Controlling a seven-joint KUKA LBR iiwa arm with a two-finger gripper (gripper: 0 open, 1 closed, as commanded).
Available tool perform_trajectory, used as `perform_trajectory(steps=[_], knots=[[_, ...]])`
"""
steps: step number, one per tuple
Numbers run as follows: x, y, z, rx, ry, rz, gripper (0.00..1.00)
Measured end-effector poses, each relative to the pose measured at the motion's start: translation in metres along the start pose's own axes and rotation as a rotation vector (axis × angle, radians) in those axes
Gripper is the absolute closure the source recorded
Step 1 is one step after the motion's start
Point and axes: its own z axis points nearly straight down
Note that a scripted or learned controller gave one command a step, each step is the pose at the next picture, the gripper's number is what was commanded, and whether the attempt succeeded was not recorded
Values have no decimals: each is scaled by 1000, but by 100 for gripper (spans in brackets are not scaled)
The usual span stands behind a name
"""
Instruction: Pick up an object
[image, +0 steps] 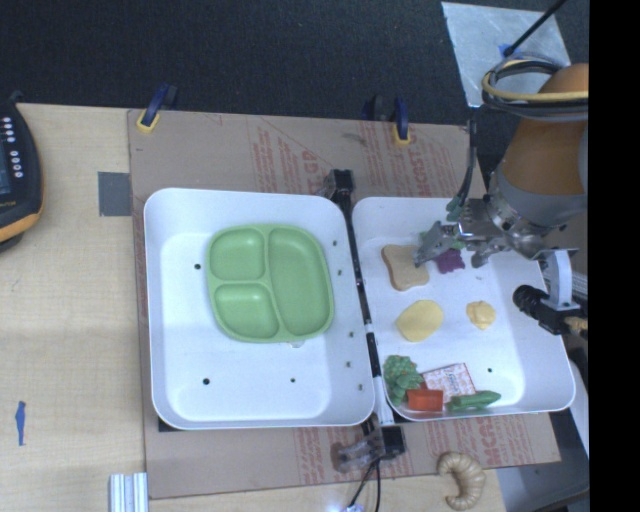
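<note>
- Hanging over the right bin, the gripper sits low at the bin's far side; I cannot tell how it is set.
- A purple piece lies right under it, a tan toast slice just to its left.
- Nearer lie a yellow lump and a smaller one.
- Broccoli, a red block, a packet and a green pod crowd the near edge.
- A green tray rests in the left bin.

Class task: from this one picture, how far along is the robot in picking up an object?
Done: the gripper has reached the right bin, over the purple item. In hand: nothing visibly lifted. Left: grasp and raise one; the yellow pieces lie loose on the bin floor.
</note>
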Motion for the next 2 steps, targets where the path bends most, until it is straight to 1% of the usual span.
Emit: perform_trajectory(steps=[1, 2], knots=[[-44, 30, 126, 0, -1, 4, 0], [-57, 80, 118, -6, 0, -2, 0]])
